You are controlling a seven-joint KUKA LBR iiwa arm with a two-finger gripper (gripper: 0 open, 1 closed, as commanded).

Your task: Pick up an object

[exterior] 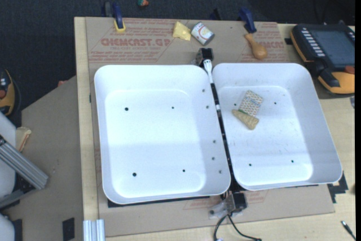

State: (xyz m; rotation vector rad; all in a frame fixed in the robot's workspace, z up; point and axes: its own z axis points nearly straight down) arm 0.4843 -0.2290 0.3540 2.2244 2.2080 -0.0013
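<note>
- Two shallow white bins sit side by side on one cardboard-covered bench (169, 42): the left bin (113, 121) holds no loose items, while the right bin (316, 138) carries the candidates for pickup.
- One black-and-orange handset (330, 53) lies off the bench's right rear corner.
- Two blue clamps, one at rear left (118, 15) and one at rear right (246, 20), grip the bench's rear edge.
- One patterned packet (251, 102) lies in the right bin's rear half, left of centre.
- One tan cone-shaped piece (246, 119) lies touching the packet's near edge, its long axis running left to right and slightly toward the front (likely the easier grab across its narrow width).
- Three small items rest behind the bins: a yellow wedge (181, 31), a small box (202, 33), an orange-tan piece (257, 48).
- Claw state: cannot tell; since the arm enters from the right, both candidates should lie leftward of its approach.
</note>
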